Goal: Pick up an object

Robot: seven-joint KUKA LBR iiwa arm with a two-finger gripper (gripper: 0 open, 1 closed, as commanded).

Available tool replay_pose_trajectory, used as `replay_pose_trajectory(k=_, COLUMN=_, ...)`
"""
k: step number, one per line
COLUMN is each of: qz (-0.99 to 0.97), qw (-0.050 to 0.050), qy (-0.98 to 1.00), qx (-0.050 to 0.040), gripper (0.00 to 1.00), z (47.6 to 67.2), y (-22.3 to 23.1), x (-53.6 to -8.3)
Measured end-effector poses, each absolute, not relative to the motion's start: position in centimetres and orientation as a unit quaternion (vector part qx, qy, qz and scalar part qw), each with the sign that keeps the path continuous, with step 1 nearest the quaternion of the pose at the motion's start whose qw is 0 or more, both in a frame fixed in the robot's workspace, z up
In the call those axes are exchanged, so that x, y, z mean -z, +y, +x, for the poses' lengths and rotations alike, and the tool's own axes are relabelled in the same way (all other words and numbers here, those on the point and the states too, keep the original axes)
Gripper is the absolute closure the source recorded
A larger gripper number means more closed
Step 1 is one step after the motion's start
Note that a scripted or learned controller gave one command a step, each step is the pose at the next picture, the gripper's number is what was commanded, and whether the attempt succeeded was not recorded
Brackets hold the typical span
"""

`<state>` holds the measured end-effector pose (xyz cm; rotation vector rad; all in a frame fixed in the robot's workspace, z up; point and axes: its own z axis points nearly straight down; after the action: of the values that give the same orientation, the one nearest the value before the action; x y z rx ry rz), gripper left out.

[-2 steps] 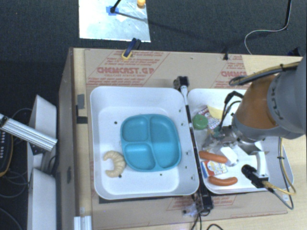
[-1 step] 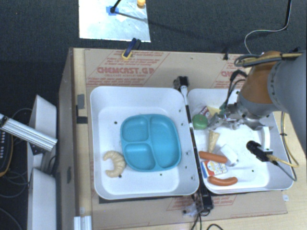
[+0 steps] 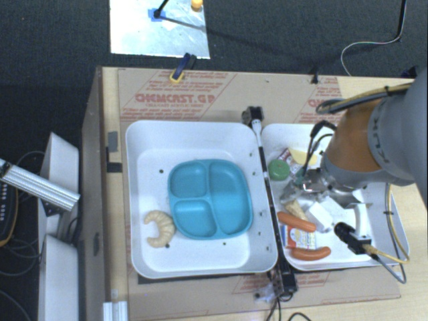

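Note:
My gripper (image 3: 296, 191) is low in the right bin (image 3: 374, 256), near the bin's left side, with the grey arm and its orange band (image 3: 354, 146) covering the middle of the bin. A green round thing (image 3: 277, 170) lies just up and left of it. An orange sausage (image 3: 296, 221) lies just below it, and a second sausage (image 3: 307, 251) sits near the front wall on a red and white packet (image 3: 292, 237). A yellow piece (image 3: 301, 156) shows behind the gripper. A white block (image 3: 322, 214) lies to its lower right.
The left bin (image 3: 144, 146) holds a blue divided plate (image 3: 209, 198) and a pale croissant (image 3: 159, 227) at the plate's lower left. A thin divider (image 3: 264, 179) separates the bins. A yellow and blue clip (image 3: 182, 67) lies on the bench behind.

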<state>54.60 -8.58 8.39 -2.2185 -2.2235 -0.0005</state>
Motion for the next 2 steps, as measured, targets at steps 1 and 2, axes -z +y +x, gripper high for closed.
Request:
replay_pose_trajectory(k=1, qz=-0.706, qw=-0.002, qy=-0.708, qx=0.0008, gripper=0.00, z=61.4, y=-10.9, x=-8.5)
replay_pose_trajectory(k=2, qz=-0.705, qw=-0.002, qy=-0.709, qx=0.0008, gripper=0.00, z=66.5, y=-12.2, x=-8.5)
